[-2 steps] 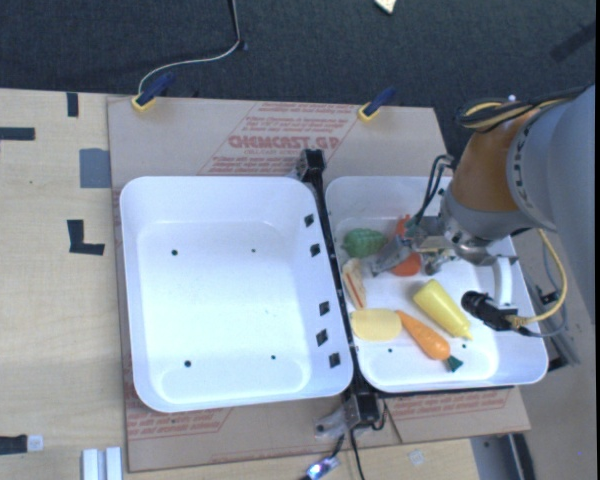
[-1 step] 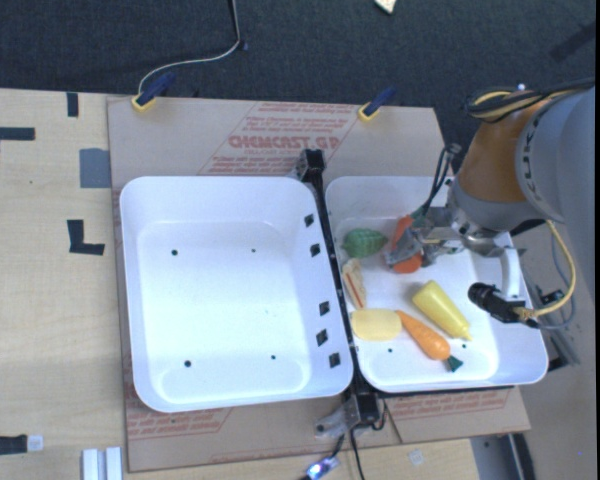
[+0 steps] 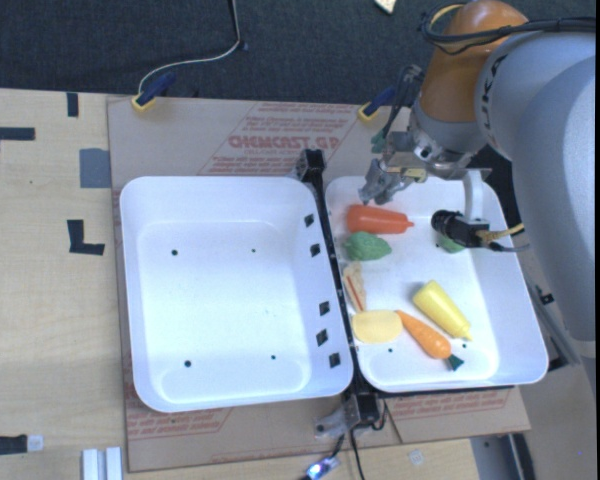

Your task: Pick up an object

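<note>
Hovering my hand (image 3: 378, 188) just above red pepper (image 3: 378, 219) in right bin (image 3: 500, 368); can't tell grip state; nothing lifted yet.

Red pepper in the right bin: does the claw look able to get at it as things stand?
Probably yes. The claw hangs just above the red pepper, whose top lies bare; the green piece beside it sits on its far side.

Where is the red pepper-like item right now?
The red item lies in the right bin, near its back left corner, just below the gripper and directly above the green item.
</note>
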Robot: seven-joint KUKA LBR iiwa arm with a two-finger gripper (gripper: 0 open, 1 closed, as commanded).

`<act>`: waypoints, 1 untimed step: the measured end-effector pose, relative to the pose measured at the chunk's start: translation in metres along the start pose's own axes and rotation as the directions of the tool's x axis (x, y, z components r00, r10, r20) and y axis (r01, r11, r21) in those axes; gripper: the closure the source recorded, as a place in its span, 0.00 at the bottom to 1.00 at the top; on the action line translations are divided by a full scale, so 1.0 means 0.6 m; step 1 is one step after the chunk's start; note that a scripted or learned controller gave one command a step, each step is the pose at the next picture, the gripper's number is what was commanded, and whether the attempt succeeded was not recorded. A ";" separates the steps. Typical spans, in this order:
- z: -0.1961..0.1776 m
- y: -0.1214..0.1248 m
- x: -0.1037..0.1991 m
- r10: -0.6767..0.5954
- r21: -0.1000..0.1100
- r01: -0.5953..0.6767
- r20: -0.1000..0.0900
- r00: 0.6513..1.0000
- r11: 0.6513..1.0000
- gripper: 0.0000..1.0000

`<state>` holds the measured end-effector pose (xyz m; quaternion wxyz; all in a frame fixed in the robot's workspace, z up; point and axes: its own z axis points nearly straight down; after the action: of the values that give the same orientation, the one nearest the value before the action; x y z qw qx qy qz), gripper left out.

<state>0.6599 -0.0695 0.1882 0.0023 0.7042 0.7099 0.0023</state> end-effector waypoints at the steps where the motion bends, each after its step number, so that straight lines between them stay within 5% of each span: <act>1: 0.137 -0.031 -0.035 0.006 0.005 -0.006 0.000 1.000 1.000 1.00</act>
<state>0.6421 -0.0908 0.1060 0.0006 0.7064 0.7079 0.0006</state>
